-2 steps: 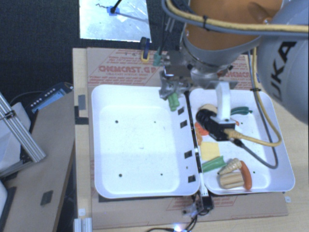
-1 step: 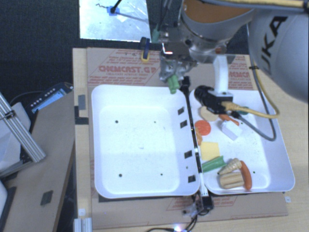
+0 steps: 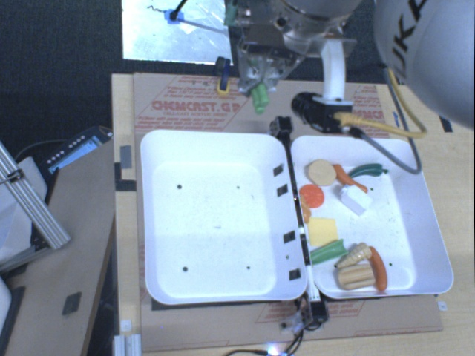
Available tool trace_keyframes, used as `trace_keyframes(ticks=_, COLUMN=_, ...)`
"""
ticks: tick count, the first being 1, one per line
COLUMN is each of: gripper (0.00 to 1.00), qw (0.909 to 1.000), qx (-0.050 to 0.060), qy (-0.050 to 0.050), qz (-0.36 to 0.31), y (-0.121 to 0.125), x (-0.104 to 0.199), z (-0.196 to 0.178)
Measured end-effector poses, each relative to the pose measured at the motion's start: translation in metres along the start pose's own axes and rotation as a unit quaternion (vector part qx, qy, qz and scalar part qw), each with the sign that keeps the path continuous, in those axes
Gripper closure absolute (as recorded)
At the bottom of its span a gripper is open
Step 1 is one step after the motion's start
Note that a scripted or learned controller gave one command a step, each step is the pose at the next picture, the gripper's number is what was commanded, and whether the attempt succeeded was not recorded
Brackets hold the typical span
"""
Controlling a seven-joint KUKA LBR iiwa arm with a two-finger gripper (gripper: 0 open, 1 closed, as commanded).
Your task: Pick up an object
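My bench (image 3: 126, 221) carries two shallow white bins side by side, the left bin (image 3: 215, 213) toward nine o'clock and the right bin (image 3: 415, 221) toward three o'clock. My arm (image 3: 415, 28) fills the one-o'clock corner, with my pincer (image 3: 260, 76) hanging at twelve o'clock, above the printed cardboard sheet (image 3: 193, 106) beyond the bins' far edge. Its fingers are clamped on a small green piece (image 3: 260, 99), I think, though the metal around it is cluttered and the contact is hard to read. That green piece is stubby, its long axis running nearly from twelve to six, the lower end tipped slightly toward five.

In the right bin lie the rest: a tan log-like piece (image 3: 354, 276) at six o'clock of the bin, with an orange sausage shape (image 3: 379, 268) touching its right end. A yellow square (image 3: 322, 231) sits near the bin's left wall, a green pod (image 3: 326, 251) just below it. A beige disc (image 3: 322, 172) lies at eleven o'clock, a red-orange round (image 3: 312, 196) below that, and a white block (image 3: 354, 199) near the middle.
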State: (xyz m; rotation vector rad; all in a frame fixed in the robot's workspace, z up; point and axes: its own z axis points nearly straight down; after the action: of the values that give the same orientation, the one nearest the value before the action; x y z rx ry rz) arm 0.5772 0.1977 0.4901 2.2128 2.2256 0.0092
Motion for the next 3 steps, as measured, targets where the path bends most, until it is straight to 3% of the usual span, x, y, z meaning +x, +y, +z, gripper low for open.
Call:
trace_keyframes(ticks=1, gripper=1.0, qw=1.0, qx=-0.003, qy=0.0, qz=0.001, y=0.095, x=0.004, z=-0.048)
trace_keyframes(ticks=2, gripper=1.0, qw=0.9999, qx=0.011, qy=-0.003, qz=0.001, y=0.024, x=0.013, z=0.101)
trace_keyframes(ticks=3, gripper=1.0, qw=1.0, qx=-0.002, qy=0.0, qz=0.0, y=0.094, x=0.029, z=0.059)
